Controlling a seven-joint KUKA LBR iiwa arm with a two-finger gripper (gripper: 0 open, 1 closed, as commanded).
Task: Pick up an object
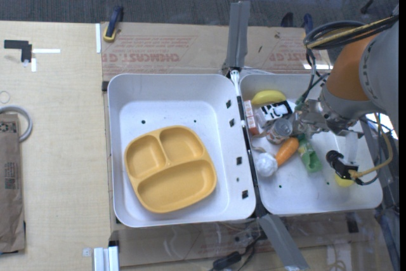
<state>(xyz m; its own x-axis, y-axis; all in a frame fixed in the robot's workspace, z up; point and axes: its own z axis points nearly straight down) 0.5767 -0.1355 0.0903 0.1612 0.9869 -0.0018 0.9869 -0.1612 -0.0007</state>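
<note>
The gripper (303, 118) hangs low over the right bin (298, 197), just above a small cluster of things at the bin's middle. Its fingers are lost among the clutter and the wrist, so whether they are spread or closed cannot be told, and nothing is plainly seen between them.

An orange carrot (287, 150) lies at about 7 o'clock from the gripper, just beside it and tilted. A green piece (310, 159) lies at 5 o'clock, close below. A round grey can (280, 129) sits at 9 o'clock, touching or nearly touching the gripper's tip. A yellow banana (269, 97) lies at 11 o'clock, near the bin's upper wall, with a black-and-white packet (275, 110) just under it. A white ball (265, 165) rests at 8 o'clock, beside the carrot's lower end. A small yellow thing (343, 180) lies at 4 o'clock, well apart.

The left bin (127, 105) holds a yellow divided plate (170, 168), lying flat.
</note>
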